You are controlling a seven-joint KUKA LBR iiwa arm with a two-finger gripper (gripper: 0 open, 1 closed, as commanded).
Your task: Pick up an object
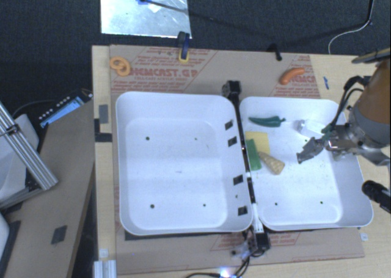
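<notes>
Over the right bin: tool (pixel 308 151), dark, reaching in from the right on the grey arm (pixel 366 130); it sits above the bin floor in the middle-right part.
Tool state: cannot tell whether it is wide or narrow; nothing is seen held in it.
Right bin (pixel 348 209): white and shallow; every task thing lies in its upper-left half, to the left of the tool.
Cone (pixel 272 163): tan, short and tapered, lying on its side; the nearest thing to the tool, just left of it and a little lower, apart from it.
Sponge (pixel 258 143): flat yellow square, left of the tool and beyond the cone, near the bin's left wall; the cone's end touches or overlaps its lower corner.
Green bar (pixel 251 154): narrow, dark green, along the sponge's left edge, against the bin's left wall.
Pepper (pixel 267 121): dark green, long and slim, lying flat above the sponge, up and left of the tool, well apart from it.
Clear piece (pixel 307 127): pale, see-through, hard to make out; just above the tool.
Left bin (pixel 131 112): white, touching the right bin along its left wall.
Worktop (pixel 159 66): brown board under both bins; an orange sausage (pixel 291 75) lies above the right bin, and a tan pretzel (pixel 120 65) beyond the left bin's far corner.
</notes>
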